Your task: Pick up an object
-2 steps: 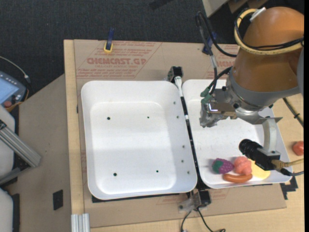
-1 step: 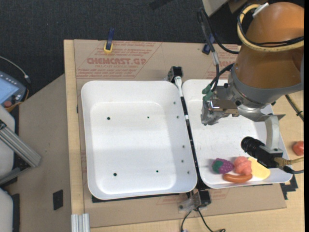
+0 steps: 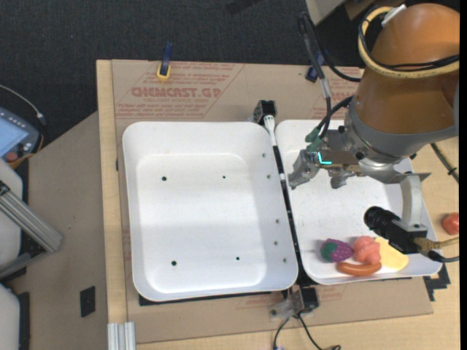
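Note:
My gripper hangs over the upper left part of the right bin, close to the divider between the bins. Its two grey fingers stand apart, open, with only white bin floor showing between them. The objects lie together in the right bin's near corner: a purple bunch of grapes, a pink-orange lump, an orange sausage-shaped piece and a flat yellow piece. All of them are well below and to the right of the gripper, apart from it.
The left bin sits beside the right one on a cardboard sheet. An orange thing lies outside the right bin at the right edge. The big orange-banded wrist overhangs the right bin's far side.

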